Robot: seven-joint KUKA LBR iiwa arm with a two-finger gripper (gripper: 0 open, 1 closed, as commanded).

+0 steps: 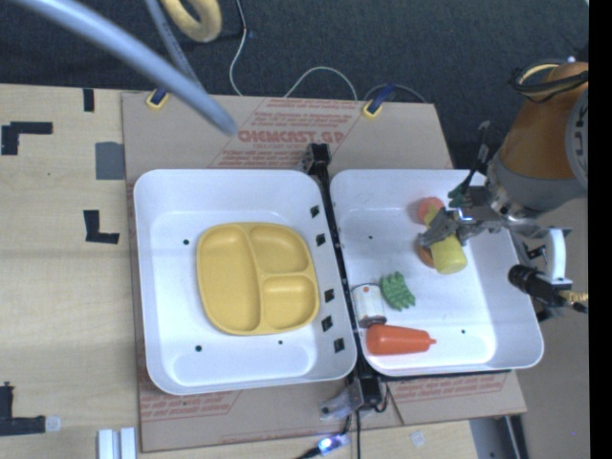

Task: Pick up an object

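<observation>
Grasp step: the hand [448,226] is down in the right bin [497,347], right at a yellow block [449,254] with a peach-colored toy [427,208] just beside it; can't tell whether it's released or clenched. Carrot [396,338], green toy [396,291] and small can [367,304] lie apart, nearer the divider. Next, I'd judge: confirm grip, lift straight up

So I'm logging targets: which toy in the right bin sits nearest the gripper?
The yellow piece, right at the gripper; the carrot and green piece lie farther.
</observation>
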